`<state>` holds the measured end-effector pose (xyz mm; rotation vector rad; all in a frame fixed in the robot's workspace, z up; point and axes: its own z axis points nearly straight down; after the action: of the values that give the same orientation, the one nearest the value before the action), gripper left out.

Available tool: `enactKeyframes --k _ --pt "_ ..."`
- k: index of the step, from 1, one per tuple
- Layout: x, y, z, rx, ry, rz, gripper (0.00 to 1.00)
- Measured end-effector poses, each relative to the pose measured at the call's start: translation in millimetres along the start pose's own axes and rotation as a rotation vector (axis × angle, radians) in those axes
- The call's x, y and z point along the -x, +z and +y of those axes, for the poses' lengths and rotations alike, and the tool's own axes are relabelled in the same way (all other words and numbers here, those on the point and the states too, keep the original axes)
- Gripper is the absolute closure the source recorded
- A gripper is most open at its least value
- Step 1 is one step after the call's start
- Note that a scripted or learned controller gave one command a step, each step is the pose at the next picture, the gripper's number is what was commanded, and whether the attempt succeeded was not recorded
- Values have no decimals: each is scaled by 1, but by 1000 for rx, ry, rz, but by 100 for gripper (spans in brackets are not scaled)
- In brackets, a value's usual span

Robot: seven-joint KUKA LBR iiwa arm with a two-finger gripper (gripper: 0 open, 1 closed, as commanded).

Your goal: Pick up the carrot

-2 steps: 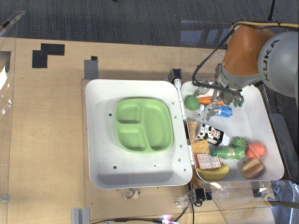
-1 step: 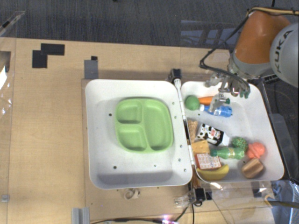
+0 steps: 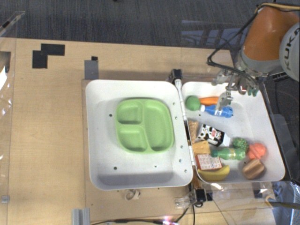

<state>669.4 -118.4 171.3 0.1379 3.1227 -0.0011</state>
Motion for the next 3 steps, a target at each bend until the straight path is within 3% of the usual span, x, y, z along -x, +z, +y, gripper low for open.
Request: enactKeyframes --k 1,2,3 --pt "2 33 11 -1 77 -13 0" --pt "1 32 4 8 275 -5 0" --pt "-4 34 -29 -1 373 1 0"
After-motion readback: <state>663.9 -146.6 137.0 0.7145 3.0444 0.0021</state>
